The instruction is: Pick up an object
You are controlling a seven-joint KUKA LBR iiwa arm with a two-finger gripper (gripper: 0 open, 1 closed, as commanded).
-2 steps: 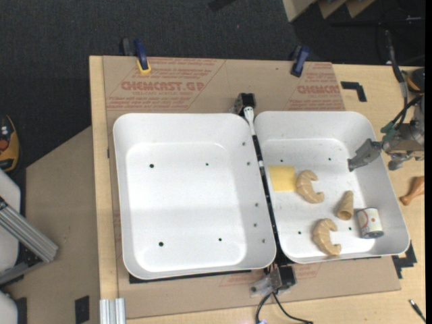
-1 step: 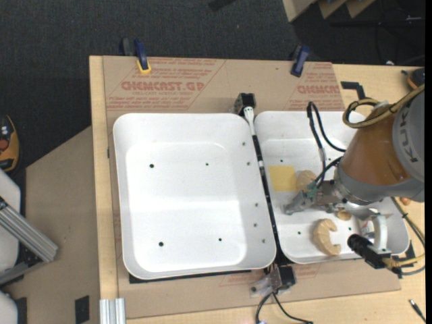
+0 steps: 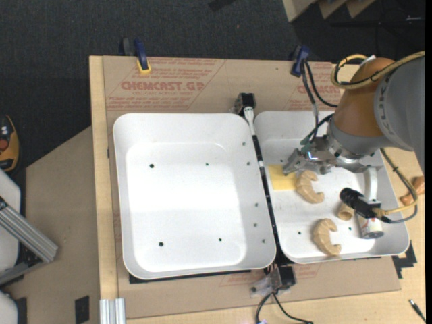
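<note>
My gripper hangs low over the middle of the right bin, open, with nothing between its fingers. A tan croissant-shaped piece lies just in front of the fingertips, close to them. A flat yellow block lies to the gripper's left, by the bin's left wall. A second tan croissant-shaped piece rests near the bin's front edge. A small tan lump sits between the two croissants, further right.
The left bin stands beside the right one, with a black divider rail between them. Another small tan thing sits at the right bin's right edge. Clamps hold the bench board at the back.
</note>
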